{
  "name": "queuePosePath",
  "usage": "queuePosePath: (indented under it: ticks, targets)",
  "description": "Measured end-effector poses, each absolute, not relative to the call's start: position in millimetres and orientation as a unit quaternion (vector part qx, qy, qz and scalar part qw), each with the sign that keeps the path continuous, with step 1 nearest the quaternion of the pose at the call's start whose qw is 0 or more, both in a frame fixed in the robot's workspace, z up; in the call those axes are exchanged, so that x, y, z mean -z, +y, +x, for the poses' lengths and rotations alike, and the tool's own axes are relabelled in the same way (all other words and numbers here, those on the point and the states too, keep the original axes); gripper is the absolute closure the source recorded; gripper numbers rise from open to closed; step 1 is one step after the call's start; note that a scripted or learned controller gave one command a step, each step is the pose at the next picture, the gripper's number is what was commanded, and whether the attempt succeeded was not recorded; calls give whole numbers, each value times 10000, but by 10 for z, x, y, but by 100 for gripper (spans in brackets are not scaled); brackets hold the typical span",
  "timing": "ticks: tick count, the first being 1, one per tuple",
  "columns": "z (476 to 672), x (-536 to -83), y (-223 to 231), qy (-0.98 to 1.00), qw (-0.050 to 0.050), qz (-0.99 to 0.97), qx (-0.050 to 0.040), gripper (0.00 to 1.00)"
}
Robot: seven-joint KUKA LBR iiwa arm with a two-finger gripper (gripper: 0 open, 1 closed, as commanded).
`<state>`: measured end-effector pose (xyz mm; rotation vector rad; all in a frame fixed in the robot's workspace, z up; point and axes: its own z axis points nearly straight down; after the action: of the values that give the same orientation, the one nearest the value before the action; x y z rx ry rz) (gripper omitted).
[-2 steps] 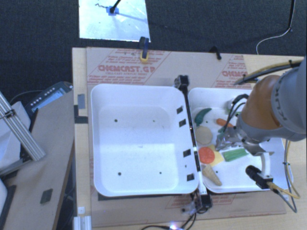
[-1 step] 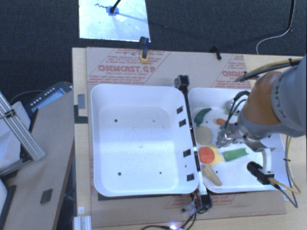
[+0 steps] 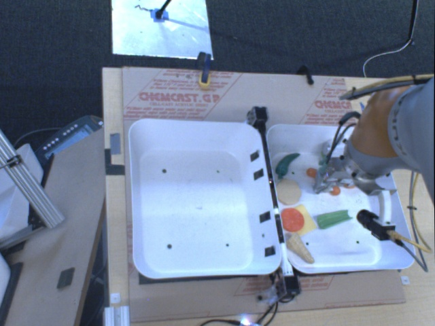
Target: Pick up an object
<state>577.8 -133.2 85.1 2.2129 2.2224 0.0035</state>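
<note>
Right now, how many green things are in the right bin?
2. A dark green curved piece lies near the bin's left wall toward the back, and a lighter green block lies mid-bin beside the yellow square. The arm may hide others.

Dark carpet floor (image 3: 306,19) around bench. Shiny metal sheet (image 3: 162,19) on floor at top, reflecting light. Tan bench top (image 3: 224,87) with red printed lettering. Grey side table (image 3: 51,195) at left, slanted metal rail (image 3: 24,182) beside it.

Toy foods (image 3: 302,209) in right bin (image 3: 353,257)
</note>
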Motion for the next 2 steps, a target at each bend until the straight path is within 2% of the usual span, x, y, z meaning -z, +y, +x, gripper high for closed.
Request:
queuePosePath:
  ticks: [1,2]
  targets:
    - [5614,-841,-1122,7088,-4,7054,0,100]
    - [4962,-841,-889,7072,-16,7070,4,100]
